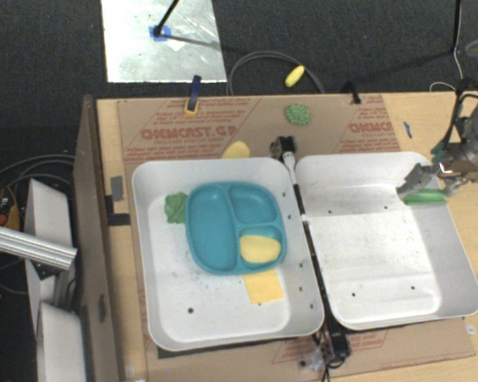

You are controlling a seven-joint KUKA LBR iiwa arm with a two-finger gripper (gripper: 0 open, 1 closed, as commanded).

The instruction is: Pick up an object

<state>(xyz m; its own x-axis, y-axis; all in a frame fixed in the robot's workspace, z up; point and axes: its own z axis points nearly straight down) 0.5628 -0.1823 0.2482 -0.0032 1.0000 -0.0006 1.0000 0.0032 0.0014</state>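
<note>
End effector (423, 184) over right bin's (391, 298) far edge — clamped on a slim green object (425, 198).

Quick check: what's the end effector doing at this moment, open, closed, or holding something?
End effector: at the right bin's far right rim, with a green object right at its tip; whether it is open, closed or gripping that object cannot be told.

Even bright overhead light; glare on foil sheet (163, 37); soft shadows; slightly grainy, mild blur.

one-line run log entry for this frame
gripper: over right bin's far right rim, green object at its tip, grasp unclear | left bin: blue tray, yellow pieces
</note>
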